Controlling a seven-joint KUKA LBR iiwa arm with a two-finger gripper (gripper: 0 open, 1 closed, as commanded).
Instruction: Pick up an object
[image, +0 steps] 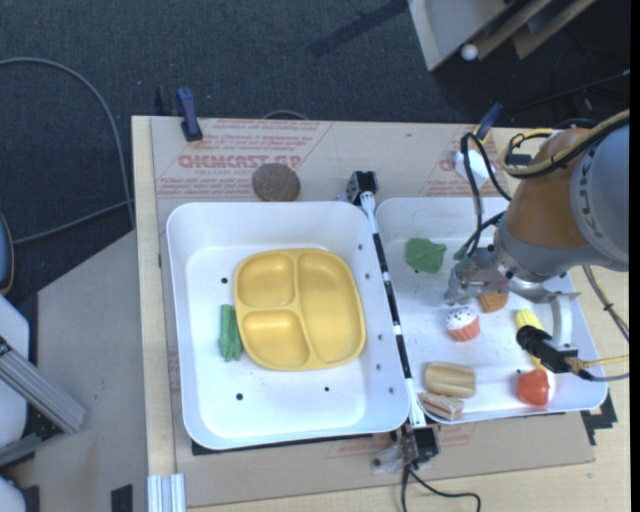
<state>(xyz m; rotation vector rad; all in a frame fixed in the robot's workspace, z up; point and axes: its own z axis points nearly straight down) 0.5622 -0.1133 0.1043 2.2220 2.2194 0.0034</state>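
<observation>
My gripper (470, 289) hangs low in the right bin (400, 215), near its middle. Just below it stands a small cupcake (462, 323) with a white top. An orange piece (492, 298) lies right beside the gripper, partly under the wrist. A green leafy piece (425, 254) lies to the upper left of the gripper. The view from above does not show anything held in the gripper.
In the right bin also lie a yellow piece (527, 320), a red tomato (535, 387), a hot dog (449, 378) and a sandwich (440, 405). The left bin (200, 400) holds a yellow divided plate (297, 306) and a green pea pod (230, 333). Cables trail at the right.
</observation>
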